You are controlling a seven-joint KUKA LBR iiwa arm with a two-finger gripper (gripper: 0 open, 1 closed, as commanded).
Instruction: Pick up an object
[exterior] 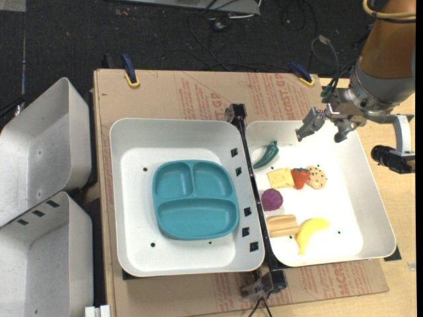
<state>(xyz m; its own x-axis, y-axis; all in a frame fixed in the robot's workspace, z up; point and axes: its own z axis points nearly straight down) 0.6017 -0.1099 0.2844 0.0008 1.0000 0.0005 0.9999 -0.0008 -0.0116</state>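
My gripper (pixel 325 129) hangs open over the far edge of the right bin (pixel 370 203), with nothing between its fingers. Below it in that bin lie small food toys: a green pepper (pixel 267 154) near the left wall, a yellow cheese wedge (pixel 280 177), a red strawberry (pixel 301 177), a speckled cookie (pixel 316 177), a purple plum (pixel 271 199), a tan bread piece (pixel 282 226) and a yellow banana (pixel 309 232). The gripper is well above and behind all of them.
The left bin (pixel 132 243) holds a teal divided plate (pixel 195 199). A black divider (pixel 250 183) runs between the bins. Two spare white bins (pixel 39 150) stand off the bench at the left. Blue clamps (pixel 130 70) hold the cardboard at the back.
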